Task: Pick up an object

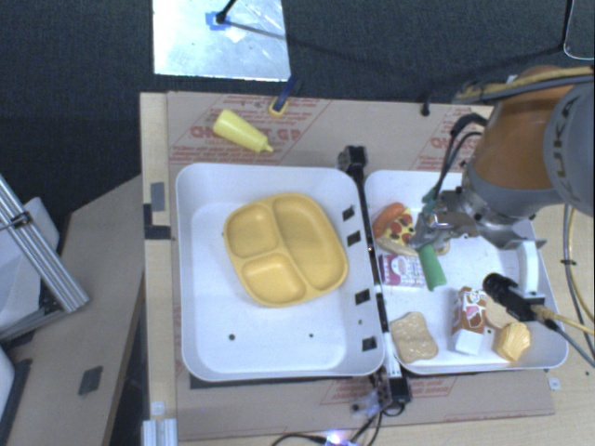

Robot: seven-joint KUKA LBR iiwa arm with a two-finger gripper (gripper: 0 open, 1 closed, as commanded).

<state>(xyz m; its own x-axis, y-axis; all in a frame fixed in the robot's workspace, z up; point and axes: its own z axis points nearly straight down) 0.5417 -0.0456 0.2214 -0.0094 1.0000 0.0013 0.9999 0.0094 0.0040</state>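
Two white bins share the bench as the gripper (429, 240) hangs low in the right bin (548, 342), its fingers apparently closed on the top of a green stick (431, 268) between the pizza slice (393, 225) and pink carton (403, 270). Next, seemingly, a straight lift.

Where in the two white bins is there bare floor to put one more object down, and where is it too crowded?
The left bin has bare floor in front of the yellow divided plate, toward its near wall, and a strip along its left wall. The right bin is crowded: pizza slice, green cylinder, cookie and small carton lie close together below the gripper.
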